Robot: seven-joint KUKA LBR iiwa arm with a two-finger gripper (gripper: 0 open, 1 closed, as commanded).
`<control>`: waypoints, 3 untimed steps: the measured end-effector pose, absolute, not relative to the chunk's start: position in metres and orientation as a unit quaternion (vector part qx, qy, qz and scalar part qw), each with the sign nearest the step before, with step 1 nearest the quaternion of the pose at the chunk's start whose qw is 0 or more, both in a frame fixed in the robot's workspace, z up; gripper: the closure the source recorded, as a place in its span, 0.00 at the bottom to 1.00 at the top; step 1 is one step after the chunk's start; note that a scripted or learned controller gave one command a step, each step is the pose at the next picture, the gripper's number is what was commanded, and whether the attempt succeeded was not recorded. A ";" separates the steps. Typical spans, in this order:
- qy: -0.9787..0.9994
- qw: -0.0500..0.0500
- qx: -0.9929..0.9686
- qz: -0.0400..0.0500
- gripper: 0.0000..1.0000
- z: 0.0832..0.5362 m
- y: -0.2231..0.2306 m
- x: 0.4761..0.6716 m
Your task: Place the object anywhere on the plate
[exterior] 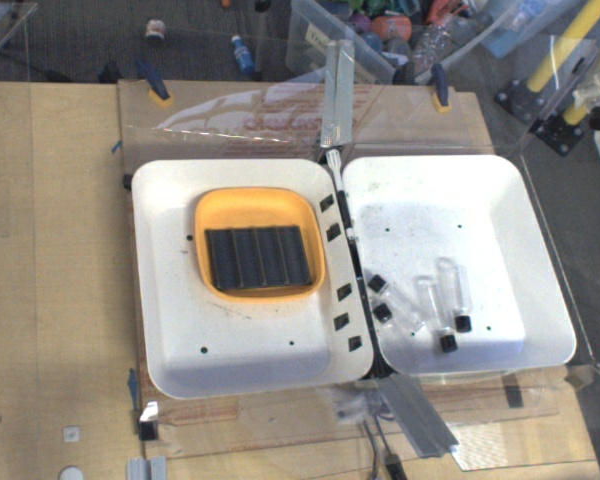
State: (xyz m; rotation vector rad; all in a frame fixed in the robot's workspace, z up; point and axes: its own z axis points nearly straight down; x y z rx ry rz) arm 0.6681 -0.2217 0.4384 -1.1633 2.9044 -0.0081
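Lying flat on the orange plate [212, 211] in the left bin [165, 298] is a dark ribbed block [258, 258], with two clear vials [448, 293] in the right bin [430, 193]; the gripper's state I cannot tell.

We see a pale wooden worktop [50, 268] carrying two shallow white bins side by side, their inner rims touching along the middle. The left bin [170, 353] and the right bin [500, 193] both sit on a brown board [210, 108] laid flat on the worktop. A clear plastic sheet [260, 118] lies on the board behind the bins. A blue clamp [156, 85] grips the board's far left corner.
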 end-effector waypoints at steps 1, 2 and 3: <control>0.919 0.006 -0.394 -0.003 1.00 0.439 -0.222 0.668; 0.928 0.006 -0.371 -0.002 1.00 0.438 -0.224 0.667; 0.922 0.006 -0.387 -0.003 1.00 0.438 -0.224 0.667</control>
